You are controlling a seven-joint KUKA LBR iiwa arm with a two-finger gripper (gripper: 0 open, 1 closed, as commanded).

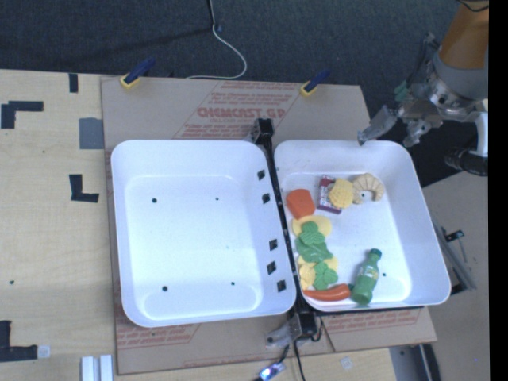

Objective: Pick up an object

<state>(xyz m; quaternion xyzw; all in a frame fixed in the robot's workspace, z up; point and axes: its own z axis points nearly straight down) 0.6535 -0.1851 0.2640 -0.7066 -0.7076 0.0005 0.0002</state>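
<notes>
the arm [464, 38] is cut off by the top and right edges. the claw [393, 125] is blurred, so its state cannot be told. the label on the small packet [326, 194] is too small to be read.

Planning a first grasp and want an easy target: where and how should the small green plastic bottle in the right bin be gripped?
Grip the small green plastic bottle across its wider body, coming straight down from above. It lies tilted on the bin floor with bare white floor to its right, though a red pepper-like toy touches its base.

Toys [325, 240] crowd the right bin's [401, 213] left half; its right half lies open.
</notes>
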